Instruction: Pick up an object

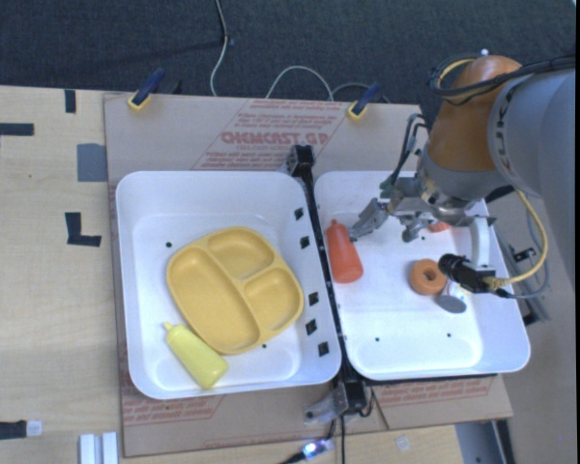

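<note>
In the right bin (435,356) an orange carrot-shaped object (344,253) lies against the left wall, next to the divider. A small brown donut (426,277) rests near the bin's middle. My gripper (390,223) hangs over the upper part of this bin, between the carrot and the donut and a little behind both. Its fingers are spread open, with nothing between them. One finger (368,217) points toward the carrot's top end without touching it.
The left bin (140,259) holds a yellow divided plate (235,287) and a yellow squeeze bottle (196,355) at its front left. A small grey piece (451,304) lies just right of the donut. The arm's body and cables cover the right bin's far right corner.
</note>
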Tool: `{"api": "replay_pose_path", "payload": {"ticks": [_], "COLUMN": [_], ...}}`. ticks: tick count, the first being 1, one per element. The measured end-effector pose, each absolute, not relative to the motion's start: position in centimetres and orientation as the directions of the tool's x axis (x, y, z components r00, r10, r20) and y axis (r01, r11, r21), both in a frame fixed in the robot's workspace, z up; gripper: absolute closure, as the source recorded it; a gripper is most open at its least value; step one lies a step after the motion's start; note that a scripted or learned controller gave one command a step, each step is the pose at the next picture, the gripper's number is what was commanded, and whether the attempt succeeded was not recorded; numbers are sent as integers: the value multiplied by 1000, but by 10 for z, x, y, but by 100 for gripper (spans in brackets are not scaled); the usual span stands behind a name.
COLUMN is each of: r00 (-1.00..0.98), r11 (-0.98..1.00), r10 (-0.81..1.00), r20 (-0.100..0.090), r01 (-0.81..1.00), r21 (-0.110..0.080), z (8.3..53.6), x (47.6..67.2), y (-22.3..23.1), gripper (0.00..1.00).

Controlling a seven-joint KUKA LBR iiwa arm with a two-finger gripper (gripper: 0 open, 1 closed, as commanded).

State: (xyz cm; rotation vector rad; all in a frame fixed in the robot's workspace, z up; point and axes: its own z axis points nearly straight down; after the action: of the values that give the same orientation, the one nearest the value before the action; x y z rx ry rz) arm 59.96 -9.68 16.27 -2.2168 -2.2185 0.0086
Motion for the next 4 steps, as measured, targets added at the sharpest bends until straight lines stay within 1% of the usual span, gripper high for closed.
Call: {"api": "replay_pose_path", "payload": {"ticks": [1,2,3,4], "r00": [-1,-3,-2,-1], "r11": [1,3,2,1], "r10": [1000,1000,1000,1000], "r20": [0,-1,-1,-1], "r01": [1000,1000,1000,1000], "r21": [-6,9,4,5], "z": [104,123,168,229], "x": [608,612,620,627], "y": [-97,-96,-95,-96], "gripper": [0,100,100,100]}}
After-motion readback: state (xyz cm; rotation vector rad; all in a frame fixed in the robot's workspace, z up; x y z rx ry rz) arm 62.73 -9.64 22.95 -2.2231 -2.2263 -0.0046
